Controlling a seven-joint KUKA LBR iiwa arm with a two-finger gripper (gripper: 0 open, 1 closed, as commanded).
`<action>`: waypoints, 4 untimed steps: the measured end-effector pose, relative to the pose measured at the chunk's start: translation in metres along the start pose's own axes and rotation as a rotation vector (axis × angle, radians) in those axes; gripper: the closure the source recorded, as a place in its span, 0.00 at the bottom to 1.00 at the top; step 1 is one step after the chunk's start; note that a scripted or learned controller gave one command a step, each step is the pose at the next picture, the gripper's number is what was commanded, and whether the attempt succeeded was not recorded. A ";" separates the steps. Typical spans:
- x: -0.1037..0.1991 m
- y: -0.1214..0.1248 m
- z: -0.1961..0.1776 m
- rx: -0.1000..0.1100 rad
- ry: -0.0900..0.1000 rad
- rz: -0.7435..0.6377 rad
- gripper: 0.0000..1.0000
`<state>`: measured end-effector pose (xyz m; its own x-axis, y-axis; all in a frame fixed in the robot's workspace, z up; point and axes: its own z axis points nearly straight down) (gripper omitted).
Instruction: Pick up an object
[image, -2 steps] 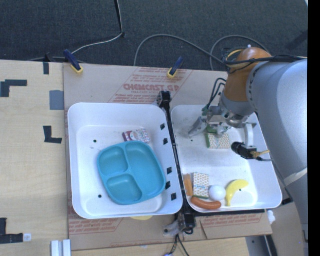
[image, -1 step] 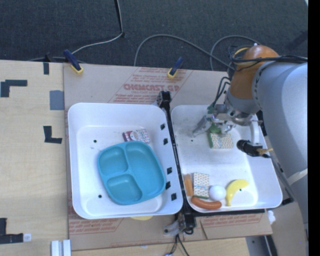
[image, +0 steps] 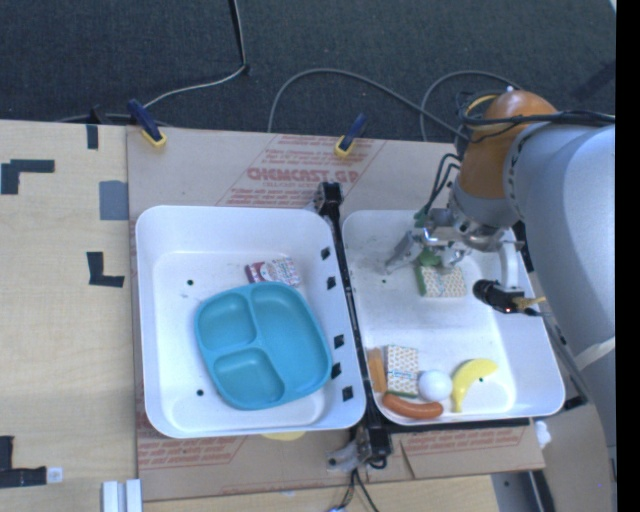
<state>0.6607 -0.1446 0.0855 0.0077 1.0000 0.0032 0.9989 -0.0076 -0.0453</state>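
Now | hand (image: 432, 262) over one packet (image: 443, 282); one banana (image: 471, 380); one tray (image: 262, 344)

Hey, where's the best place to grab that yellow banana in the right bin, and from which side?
Probably the banana across the narrow middle of its curve, coming straight down from above. It lies flat near the right bin's front wall, with the white ball close on its left, so sideways approaches look cramped.

Open floor is lying mid right bin (image: 395, 300); toy food (image: 425, 383) is crowding its near wall, arm (image: 560, 190) is blocking right.
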 end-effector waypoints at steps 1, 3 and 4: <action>0.001 -0.006 0.000 -0.019 -0.002 -0.004 0.00; -0.006 -0.004 0.000 -0.013 0.005 -0.005 0.00; -0.007 0.001 0.000 0.000 0.006 -0.003 0.00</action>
<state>0.6614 -0.1516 0.0855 0.0048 0.9999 0.0090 0.9990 -0.0043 -0.0452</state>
